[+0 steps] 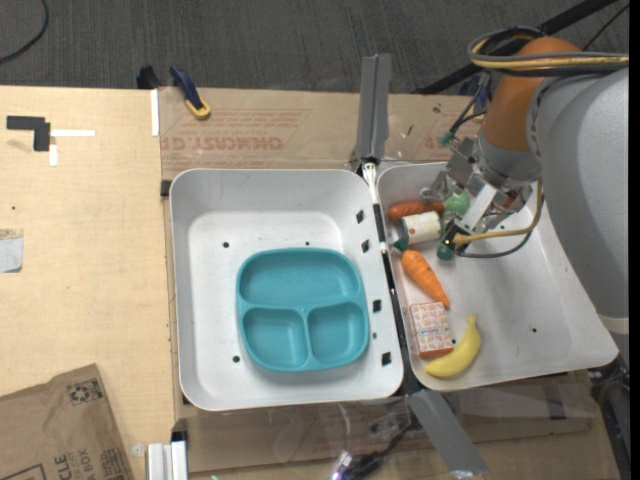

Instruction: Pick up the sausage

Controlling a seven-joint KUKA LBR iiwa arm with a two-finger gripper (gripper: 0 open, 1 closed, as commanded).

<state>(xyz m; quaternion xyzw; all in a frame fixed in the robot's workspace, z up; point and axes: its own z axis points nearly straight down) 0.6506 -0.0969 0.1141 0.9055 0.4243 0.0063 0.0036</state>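
Since the sausage [406,210] lay at the back of the right bin [560,298], just left of the gripper [452,236], we figured sliding left before closing was smart. Couldn't tell the gripper's state, honestly. The carrot [426,276] sat close by.

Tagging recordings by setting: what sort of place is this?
Likely a robotics lab pick-and-place bench: two shallow white plastic bins on a cardboard-covered benchtop, toy food such as a yellow plastic banana, and a grey arm trailing cables.
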